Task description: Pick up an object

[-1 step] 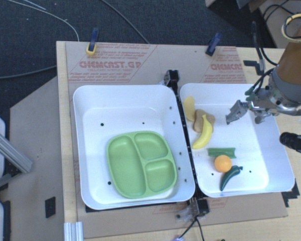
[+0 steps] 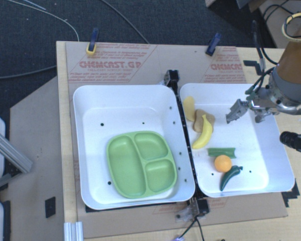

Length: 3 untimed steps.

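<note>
The right bin [image 2: 271,182] holds several toy foods: a yellow banana [image 2: 203,133], a pale yellow piece [image 2: 189,107] and a brown piece [image 2: 198,118] beside it, a flat green block [image 2: 221,152], an orange [image 2: 222,163] and a dark green pepper [image 2: 231,177]. My gripper [image 2: 248,113] hovers over the upper part of the right bin, to the right of the banana and apart from it. It stands open, with nothing between its fingers [image 2: 236,111].
A green divided tray [image 2: 142,162] lies in the left bin [image 2: 90,114]. A black divider [image 2: 183,134] runs between the bins. Blue clamps [image 2: 213,43] sit at the board's far edge. A black part [image 2: 293,140] juts in at the right.
</note>
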{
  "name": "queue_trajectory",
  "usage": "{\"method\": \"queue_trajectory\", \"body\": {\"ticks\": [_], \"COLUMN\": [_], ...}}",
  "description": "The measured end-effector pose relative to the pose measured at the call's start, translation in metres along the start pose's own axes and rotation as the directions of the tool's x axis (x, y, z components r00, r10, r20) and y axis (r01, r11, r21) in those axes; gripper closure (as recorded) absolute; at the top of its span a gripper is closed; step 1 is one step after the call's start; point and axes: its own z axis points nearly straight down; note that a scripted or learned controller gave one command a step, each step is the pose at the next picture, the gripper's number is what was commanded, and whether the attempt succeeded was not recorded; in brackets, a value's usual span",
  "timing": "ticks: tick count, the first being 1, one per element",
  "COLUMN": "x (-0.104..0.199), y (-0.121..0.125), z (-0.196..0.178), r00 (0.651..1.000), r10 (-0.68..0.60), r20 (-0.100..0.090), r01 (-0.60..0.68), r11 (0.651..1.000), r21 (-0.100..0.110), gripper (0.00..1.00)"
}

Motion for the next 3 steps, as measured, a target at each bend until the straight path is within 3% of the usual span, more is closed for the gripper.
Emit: {"method": "queue_trajectory", "body": {"ticks": [2,3], "x": [0.006,0.003], "y": [0.001,-0.007], "z": [0.087,0.148], "r00": [1.0,1.0], "r10": [0.001,0.002], "r20": [-0.001,-0.002], "r01": [-0.001,-0.002], "r11": [1.0,1.0], "r21": [0.005,0.007], "gripper": [0.0,0.0]}}
